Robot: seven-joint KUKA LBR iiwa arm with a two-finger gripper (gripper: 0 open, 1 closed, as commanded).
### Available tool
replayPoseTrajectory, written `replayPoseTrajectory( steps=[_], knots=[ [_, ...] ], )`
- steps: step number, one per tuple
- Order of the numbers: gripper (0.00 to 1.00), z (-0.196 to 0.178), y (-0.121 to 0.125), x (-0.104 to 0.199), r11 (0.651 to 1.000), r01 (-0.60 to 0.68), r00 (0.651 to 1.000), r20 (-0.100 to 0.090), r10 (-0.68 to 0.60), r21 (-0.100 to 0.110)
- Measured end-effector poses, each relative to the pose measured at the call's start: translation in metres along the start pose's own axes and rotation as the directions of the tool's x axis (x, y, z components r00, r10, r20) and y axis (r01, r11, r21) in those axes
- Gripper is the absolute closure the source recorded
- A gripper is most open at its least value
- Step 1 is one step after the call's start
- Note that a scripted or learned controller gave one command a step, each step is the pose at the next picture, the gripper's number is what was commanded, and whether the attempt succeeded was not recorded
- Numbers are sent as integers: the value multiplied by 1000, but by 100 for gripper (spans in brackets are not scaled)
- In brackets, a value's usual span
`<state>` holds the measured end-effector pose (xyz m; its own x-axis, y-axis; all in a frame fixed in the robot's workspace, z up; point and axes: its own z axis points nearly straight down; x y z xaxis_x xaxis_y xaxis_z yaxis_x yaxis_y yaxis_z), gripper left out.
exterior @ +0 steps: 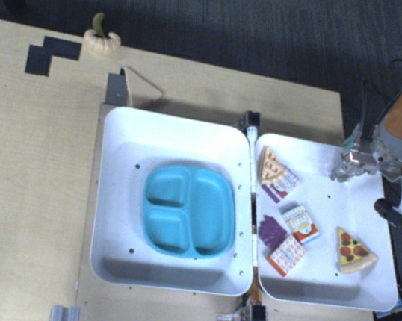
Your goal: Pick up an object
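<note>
Your arm reached in from the right, and its pincer (350,166) hovered over the upper right corner of the right bin (372,296). It was too small and blurred to tell whether it stood open or closed, and nothing showed in its grip.

The things to pick lay lower in that bin, apart from the pincer. You had two pizza slices: one (353,252) alone near the right wall, one (272,166) by the divider. There were three small cartons (301,221), one half under the upper slice, plus one purple grape bunch (273,232).

The likely trouble was crowding: grapes and two cartons touched, so a descent there could nudge them or snag two. The flat slices might slip.

The left bin (118,181) held one blue divided tray (189,211). One small gourd (101,40) sat on the tabletop (22,188).
</note>
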<state>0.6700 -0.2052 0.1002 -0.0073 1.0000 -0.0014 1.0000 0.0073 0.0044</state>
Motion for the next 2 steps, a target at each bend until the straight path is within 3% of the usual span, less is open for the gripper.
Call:
replayPoseTrajectory(
  steps=[1,2],
  knots=[
    [100,13,0,0,1000,0,1000,0,0,1],
    [100,-28,0,-1,1000,-1,1000,1,1,-2]
  ],
)
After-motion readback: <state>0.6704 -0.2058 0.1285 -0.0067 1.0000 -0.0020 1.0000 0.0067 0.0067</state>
